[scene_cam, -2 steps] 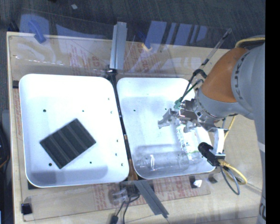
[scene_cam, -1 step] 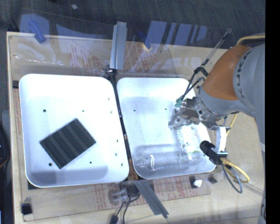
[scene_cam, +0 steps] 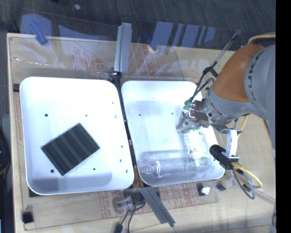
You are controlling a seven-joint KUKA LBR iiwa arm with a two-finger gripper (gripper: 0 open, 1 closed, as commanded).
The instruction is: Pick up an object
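Reaching from right | hand (scene_cam: 186, 123) low over right bin (scene_cam: 150, 96), above bottle (scene_cam: 196, 147)

Wooden bench on dark carpet, seen from above.

The bench (scene_cam: 150, 57) is pale wood with faint red print on its surface, and bears 2 white bins (scene_cam: 34, 96) side by side. A grey metal rail (scene_cam: 122, 45) stands upright at its far edge, and a clear panel (scene_cam: 87, 38) there catches bluish reflections. Grey carpet (scene_cam: 136, 4) covers the floor beyond. Light is even and bright.
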